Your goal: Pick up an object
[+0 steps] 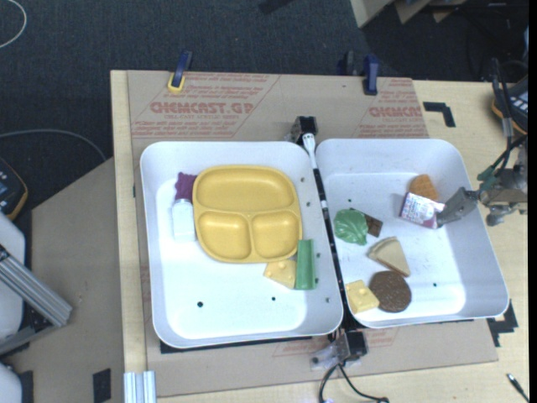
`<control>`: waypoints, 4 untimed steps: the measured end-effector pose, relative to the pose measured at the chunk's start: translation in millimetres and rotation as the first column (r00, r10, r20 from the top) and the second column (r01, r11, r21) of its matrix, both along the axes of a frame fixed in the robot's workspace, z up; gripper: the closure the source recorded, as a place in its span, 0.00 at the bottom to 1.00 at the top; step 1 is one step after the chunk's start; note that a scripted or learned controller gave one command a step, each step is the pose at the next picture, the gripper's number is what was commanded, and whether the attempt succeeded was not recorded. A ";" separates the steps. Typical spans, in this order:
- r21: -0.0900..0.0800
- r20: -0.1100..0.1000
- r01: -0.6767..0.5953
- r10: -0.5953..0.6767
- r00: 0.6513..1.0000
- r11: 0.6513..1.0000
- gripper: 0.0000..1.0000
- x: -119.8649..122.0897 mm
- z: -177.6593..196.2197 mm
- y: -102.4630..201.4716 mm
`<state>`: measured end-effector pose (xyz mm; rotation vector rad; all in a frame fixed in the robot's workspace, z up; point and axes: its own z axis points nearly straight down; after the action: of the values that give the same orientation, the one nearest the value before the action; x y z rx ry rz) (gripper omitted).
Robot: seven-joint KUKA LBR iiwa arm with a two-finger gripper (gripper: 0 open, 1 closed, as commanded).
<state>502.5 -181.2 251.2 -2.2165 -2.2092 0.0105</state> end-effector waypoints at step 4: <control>0.003 0.016 -0.004 0.004 1.000 1.000 0.00 -1.6 -164.4 7.3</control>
<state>500.9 -173.9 86.8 -2.2187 -2.2194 -0.0103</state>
